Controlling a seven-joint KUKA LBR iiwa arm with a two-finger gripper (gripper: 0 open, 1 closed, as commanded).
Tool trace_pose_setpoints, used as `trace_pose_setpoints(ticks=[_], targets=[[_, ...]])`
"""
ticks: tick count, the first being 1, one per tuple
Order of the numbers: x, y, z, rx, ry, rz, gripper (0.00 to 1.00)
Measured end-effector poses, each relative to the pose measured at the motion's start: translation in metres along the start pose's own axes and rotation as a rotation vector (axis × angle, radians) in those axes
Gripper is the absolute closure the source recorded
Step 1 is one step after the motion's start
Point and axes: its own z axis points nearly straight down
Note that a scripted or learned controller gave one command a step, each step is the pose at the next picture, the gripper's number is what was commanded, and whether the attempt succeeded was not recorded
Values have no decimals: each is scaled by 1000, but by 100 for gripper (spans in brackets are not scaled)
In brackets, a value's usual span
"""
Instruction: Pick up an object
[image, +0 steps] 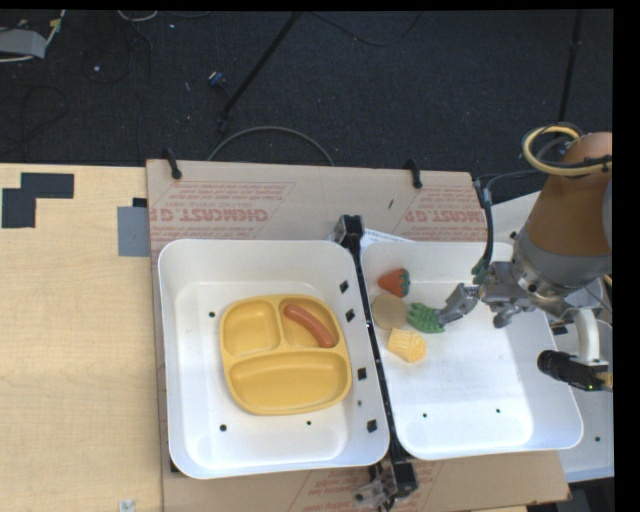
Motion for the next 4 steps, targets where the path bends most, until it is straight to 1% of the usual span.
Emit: trace_pose_setpoints(ticks=[1,2,3,4], targets=[[0,3,-7,-13,-2,-2,0],[-3,-2,56,-8,-1,-2,0],[-3,-1,105,-15,-1,-1,0],[-2,1,92,-20,0,0,100]])
